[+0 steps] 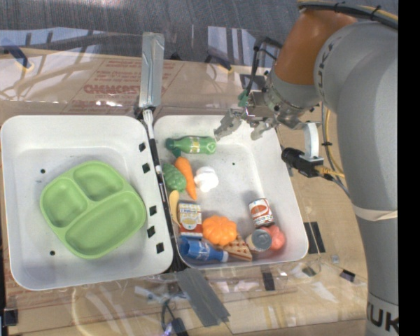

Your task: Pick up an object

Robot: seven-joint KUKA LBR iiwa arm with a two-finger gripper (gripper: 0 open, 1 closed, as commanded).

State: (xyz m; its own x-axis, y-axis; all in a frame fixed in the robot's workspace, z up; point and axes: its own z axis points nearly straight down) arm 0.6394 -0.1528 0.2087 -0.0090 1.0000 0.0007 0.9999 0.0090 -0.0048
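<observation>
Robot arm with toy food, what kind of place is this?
Probably a robot lab or test bench. A big grey arm reaches over two white bins, one with toy food like a carrot, the other with a green divided plate.

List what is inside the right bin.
The right bin holds a green bottle, carrot, white mushroom, small carton, orange pumpkin, red-labelled can and blue bottle. Anything beneath this crowded pile is hidden.
</observation>
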